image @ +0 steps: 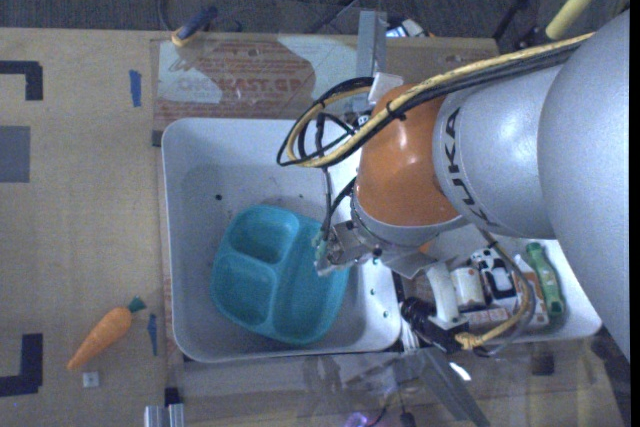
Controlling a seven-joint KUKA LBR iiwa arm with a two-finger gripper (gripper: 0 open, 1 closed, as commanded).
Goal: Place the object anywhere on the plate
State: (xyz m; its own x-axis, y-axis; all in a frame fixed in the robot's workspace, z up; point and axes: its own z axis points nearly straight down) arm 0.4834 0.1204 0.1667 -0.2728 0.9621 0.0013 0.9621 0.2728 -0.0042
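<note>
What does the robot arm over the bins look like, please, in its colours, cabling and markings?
The arm is thick, rounded and glossy grey, with a broad orange band above the wrist. Black KUKA lettering runs beside that band. Yellow and black cables loop along and off the wrist. Below it sits a small metallic gripper assembly.

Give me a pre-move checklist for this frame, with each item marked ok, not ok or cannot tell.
1. Plate sits flat in the left bin: ok.
2. Plate compartments free to receive something: ok, the visible ones are bare.
3. Tool over the plate's right edge: ok.
4. Object held in the tool: cannot tell, the arm hides it.
5. Carrot in a bin: not ok, it lies on the bench outside the left bin.
6. Cables clear of the bin: cannot tell.
</note>
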